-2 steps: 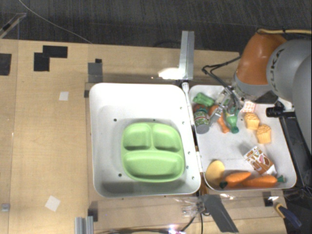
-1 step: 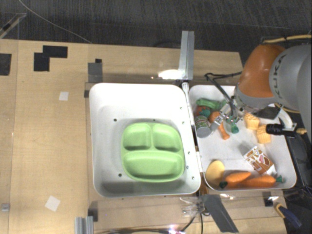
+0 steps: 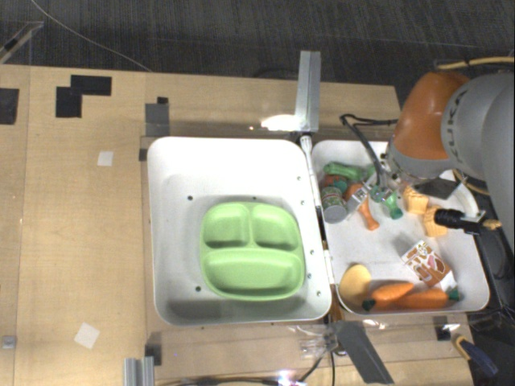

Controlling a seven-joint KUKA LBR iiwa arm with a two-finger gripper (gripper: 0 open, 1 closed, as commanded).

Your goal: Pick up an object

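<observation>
My gripper [image 3: 380, 188] hangs low over the upper middle of the right bin [image 3: 475, 300], among a cluster of small objects. Right around it lie a green toy [image 3: 343, 170], a grey can [image 3: 333, 208], a small orange stick [image 3: 368, 215] and a teal piece [image 3: 393, 207]. The wrist and its orange band [image 3: 422, 123] cover part of the bin's upper right. Whether anything sits in the gripper is hidden by the clutter.
The left bin [image 3: 169, 215] holds a green divided plate [image 3: 252, 249]. Along the right bin's front lie a yellow round fruit [image 3: 355, 278], an orange carrot [image 3: 410, 297] and a patterned packet [image 3: 424, 262]. Yellow pieces [image 3: 419, 203] lie under the arm.
</observation>
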